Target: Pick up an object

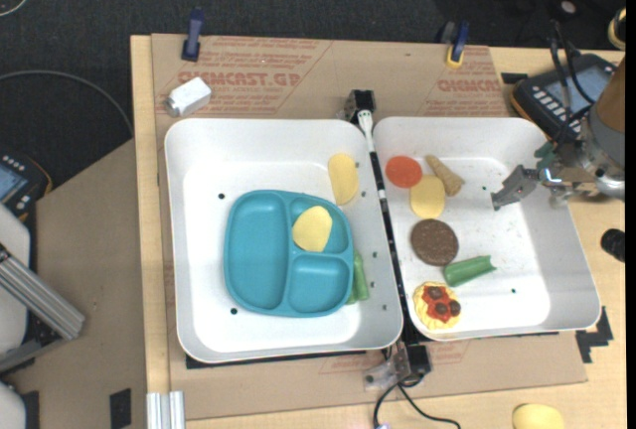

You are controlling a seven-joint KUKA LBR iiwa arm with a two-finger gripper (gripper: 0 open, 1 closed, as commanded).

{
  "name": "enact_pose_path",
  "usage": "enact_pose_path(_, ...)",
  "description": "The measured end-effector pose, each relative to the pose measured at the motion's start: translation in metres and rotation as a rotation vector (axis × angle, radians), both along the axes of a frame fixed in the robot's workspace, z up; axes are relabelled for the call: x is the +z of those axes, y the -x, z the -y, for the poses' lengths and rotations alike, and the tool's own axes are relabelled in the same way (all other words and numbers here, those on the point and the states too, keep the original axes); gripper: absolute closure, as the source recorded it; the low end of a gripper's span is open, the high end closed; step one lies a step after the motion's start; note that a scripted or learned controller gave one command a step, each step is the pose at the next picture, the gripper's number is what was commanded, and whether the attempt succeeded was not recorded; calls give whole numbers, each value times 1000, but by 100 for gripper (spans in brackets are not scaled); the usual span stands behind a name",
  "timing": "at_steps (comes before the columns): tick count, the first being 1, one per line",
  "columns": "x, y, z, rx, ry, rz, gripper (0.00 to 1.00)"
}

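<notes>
While I watch from above, the pale wooden tabletop [298, 70] carries two shallow white plastic bins: the left bin [189, 218] holds a teal divided plastic tray [260, 258], the right bin [556, 258] a round brown patty [434, 241] and green pepper [467, 269]. My tool [519, 187] hovers there, fingers spread, gripping nothing.

The single camera is fixed above the bench [298, 70] and looks down at a slant, from the near side toward the far edge. It stands far enough to take both white bins: the left bin [189, 248] and, just beside it, the right bin [556, 288] (their inner walls touch). Dark floor shows beyond the bench.
</notes>
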State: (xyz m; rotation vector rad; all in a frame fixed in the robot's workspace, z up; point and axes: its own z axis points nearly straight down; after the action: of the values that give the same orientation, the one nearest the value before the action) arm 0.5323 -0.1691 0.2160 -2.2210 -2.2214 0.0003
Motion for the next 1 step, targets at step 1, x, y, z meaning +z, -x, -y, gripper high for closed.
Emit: enact_pose_path(1, -109, -64, -37, 5, -3, -5, 0)
